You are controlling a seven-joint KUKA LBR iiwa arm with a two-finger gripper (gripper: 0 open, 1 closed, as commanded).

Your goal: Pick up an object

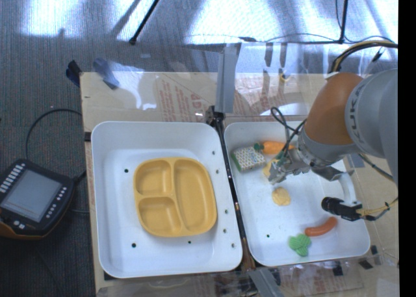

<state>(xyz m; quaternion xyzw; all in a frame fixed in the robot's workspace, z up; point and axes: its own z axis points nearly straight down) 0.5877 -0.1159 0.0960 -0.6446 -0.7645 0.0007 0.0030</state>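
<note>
One gripper [281, 171] hangs just above my yellow lump [281, 196], carrot [273, 147] behind; its state I cannot tell.

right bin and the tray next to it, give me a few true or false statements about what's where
1. The yellow divided tray lies in the left bin. True.
2. The green broccoli piece sits in the left bin. False: it lies in the right bin, near the front edge.
3. The gripper is over the right bin. True.
4. The sausage rests on the yellow tray. False: it lies on the right bin's floor, beside the broccoli piece.
5. The carrot lies near the right bin's back edge. True.
</note>
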